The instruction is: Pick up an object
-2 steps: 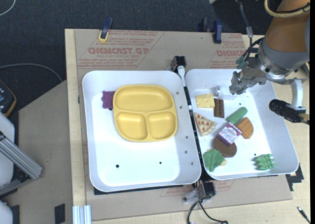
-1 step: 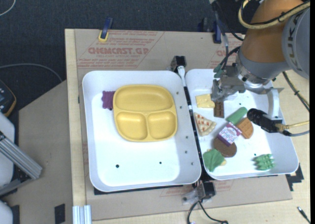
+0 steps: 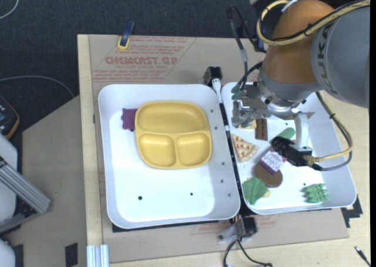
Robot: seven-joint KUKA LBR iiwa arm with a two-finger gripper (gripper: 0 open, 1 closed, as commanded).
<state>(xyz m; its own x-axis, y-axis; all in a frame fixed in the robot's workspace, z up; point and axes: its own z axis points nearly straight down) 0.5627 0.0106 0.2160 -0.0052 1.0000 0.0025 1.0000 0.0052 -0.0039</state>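
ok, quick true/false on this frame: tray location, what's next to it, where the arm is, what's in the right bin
1. The yellow divided tray lies in the left bin. True.
2. A purple item sits at the tray's left edge. True.
3. The arm hangs over the left bin. False: it is over the right bin.
4. The waffle-patterned wedge is on the yellow tray. False: it lies in the right bin, near the divider.
5. Green items lie in the right bin. True.

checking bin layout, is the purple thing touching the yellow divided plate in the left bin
Cannot tell. In the camera view the purple thing sits right at the left rim of the yellow divided plate, with no gap visible, but the rim may merely overlap it.
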